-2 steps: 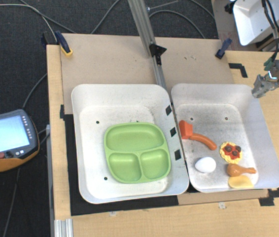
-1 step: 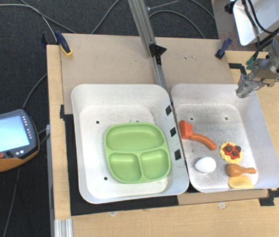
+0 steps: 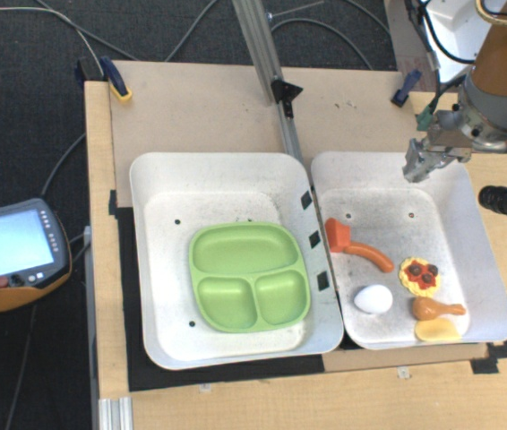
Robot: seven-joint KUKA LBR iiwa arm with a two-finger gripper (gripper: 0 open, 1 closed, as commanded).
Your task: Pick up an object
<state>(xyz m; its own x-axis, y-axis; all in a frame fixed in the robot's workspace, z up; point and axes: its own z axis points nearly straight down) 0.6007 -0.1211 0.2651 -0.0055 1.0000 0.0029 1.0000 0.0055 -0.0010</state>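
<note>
In the right bin (image 3: 468,206) lie an orange tool with a curved handle (image 3: 356,246), a white egg (image 3: 373,299), a small yellow pastry with dark red berries (image 3: 419,275), and a tan drumstick (image 3: 435,309) beside a pale yellow piece (image 3: 437,331). My gripper (image 3: 417,166) hangs over the bin's far right corner, well above and behind these objects. Nothing shows between its tips.
The left bin (image 3: 155,195) holds a green divided plate (image 3: 249,274). A metal pole (image 3: 262,47) slants down between the bins from the back. A teach pendant (image 3: 12,251) lies left of the bench. Blue clamps (image 3: 116,79) sit at the back edge.
</note>
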